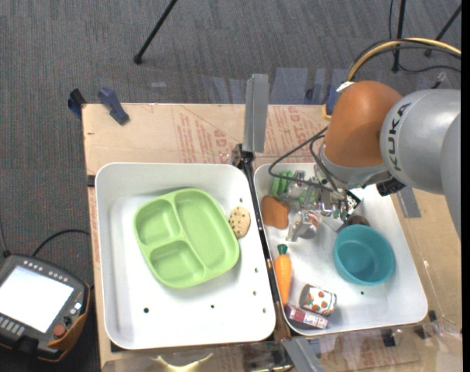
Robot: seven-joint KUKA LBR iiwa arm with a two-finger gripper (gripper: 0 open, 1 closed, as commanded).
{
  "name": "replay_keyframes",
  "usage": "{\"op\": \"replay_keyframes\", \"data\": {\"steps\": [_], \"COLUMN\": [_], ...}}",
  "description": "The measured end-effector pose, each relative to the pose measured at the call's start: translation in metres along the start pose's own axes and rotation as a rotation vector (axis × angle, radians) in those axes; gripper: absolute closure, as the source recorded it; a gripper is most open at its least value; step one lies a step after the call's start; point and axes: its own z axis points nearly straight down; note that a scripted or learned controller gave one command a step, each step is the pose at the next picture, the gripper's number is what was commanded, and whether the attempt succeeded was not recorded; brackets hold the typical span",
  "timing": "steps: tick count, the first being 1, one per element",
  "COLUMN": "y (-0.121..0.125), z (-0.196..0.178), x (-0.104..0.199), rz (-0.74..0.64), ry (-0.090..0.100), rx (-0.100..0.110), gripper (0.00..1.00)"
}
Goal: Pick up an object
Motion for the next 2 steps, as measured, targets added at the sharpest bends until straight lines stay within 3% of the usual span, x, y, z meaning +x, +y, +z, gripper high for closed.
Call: {"op": "replay_keyframes", "data": {"steps": [1, 2], "y": [-0.004, -0.006], "z": [0.001, 0.001], "x": [0.024, 0.011], "rz": [0.135, 0.189], "ry": [-0.009, -0.010], "rx": [-0.002, -0.003], "gripper": [0.00, 0.00]}}
